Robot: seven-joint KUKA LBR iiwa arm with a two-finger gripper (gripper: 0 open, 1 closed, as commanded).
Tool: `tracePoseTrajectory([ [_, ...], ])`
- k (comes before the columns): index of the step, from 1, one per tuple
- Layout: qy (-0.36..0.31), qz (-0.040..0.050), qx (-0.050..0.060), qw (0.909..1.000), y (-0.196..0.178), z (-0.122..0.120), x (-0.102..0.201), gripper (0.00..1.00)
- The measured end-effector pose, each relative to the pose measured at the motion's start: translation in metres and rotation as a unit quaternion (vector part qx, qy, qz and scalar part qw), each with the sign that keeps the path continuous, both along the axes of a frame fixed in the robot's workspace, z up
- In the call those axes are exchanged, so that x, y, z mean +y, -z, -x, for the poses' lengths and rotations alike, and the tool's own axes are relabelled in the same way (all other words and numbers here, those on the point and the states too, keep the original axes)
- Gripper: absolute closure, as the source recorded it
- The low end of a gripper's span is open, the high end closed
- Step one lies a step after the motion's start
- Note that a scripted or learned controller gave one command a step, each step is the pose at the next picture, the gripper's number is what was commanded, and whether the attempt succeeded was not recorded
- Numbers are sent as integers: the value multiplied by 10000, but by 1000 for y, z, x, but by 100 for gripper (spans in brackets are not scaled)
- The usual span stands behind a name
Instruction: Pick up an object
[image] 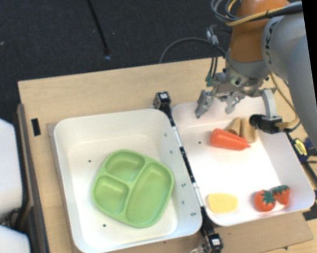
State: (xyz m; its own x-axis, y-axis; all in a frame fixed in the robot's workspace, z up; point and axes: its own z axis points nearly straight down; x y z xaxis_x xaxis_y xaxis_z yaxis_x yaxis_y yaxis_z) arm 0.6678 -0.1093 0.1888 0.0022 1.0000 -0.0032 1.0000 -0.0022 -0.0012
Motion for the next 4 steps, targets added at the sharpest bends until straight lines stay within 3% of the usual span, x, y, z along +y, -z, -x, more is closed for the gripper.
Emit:
tracePoseTrajectory([
  [1, 4, 1, 1, 10000, 45, 0, -10, 0],
  [2, 6, 0, -34, 10000, 31, -2, -11, 100],
  [4, -27, -11, -46, 10000, -69, -6, -13, 100],
])
